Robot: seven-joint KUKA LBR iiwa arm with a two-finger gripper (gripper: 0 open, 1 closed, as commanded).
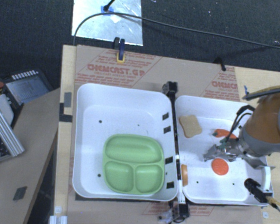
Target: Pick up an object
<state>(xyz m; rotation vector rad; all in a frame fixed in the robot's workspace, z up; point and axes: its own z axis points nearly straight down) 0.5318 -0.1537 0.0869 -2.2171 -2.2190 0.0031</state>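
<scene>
Orange, the round object (219,166) lay in the right bin (206,194), lower right of the frame, the gripper (217,153) just above it, probably positioned for grasping; its closure was unclear.

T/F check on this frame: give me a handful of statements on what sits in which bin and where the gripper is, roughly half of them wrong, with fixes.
1. The green divided tray lies in the left bin. True.
2. The tan bread-like piece lies in the left bin. False: it lies in the right bin, near its upper left.
3. The gripper is over the right bin, close above the round orange object. True.
4. The green divided tray has two compartments. False: it has three, one long and two smaller.
5. The arm hovers over the left bin. False: it is over the right bin.
</scene>
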